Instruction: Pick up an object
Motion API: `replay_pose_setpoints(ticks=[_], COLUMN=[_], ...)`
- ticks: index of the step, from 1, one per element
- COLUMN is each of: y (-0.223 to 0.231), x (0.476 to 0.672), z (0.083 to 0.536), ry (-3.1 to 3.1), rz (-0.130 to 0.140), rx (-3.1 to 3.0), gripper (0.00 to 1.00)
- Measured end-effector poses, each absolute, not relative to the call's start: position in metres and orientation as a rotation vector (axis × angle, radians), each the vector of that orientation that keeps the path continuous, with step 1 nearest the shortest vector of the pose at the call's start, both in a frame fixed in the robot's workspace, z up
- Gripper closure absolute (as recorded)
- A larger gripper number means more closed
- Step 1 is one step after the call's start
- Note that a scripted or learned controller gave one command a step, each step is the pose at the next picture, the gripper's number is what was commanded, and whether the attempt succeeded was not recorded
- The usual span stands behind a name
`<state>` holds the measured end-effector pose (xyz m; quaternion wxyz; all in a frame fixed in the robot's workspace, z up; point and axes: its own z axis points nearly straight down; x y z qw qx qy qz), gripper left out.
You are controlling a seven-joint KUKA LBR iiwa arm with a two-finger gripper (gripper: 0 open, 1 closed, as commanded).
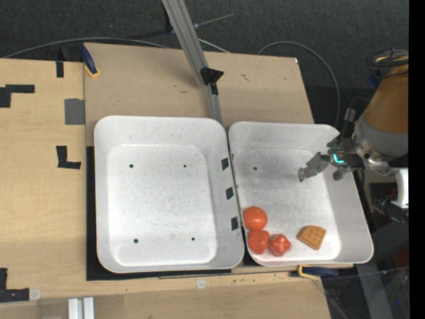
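In the right bin (279, 145), three red and orange pieces sit near the front edge: a round orange-red tomato (255, 217), a red piece (258, 240) just below it, and a lumpy red pepper-like piece (279, 244). A tan waffle-like piece (311, 236) lies to their right. My gripper (319, 167) hovers over the right half of this bin, well above and behind the objects. Its fingers point left and down, spread apart with nothing between them.
The left bin (113, 178) stands beside the right one. A grey metal pole (189, 38) slants in from the top and ends at the bins' shared back corner. The arm's orange band (392, 108) is at the right edge.
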<state>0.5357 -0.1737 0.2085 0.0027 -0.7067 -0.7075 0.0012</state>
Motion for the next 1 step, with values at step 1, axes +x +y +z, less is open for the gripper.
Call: replay_pose_setpoints(ticks=[1], y=[-0.1736], x=[0.5368], z=[0.2107], ry=[-2.223], rz=[0.000], rx=[-2.218], gripper=[0.00])
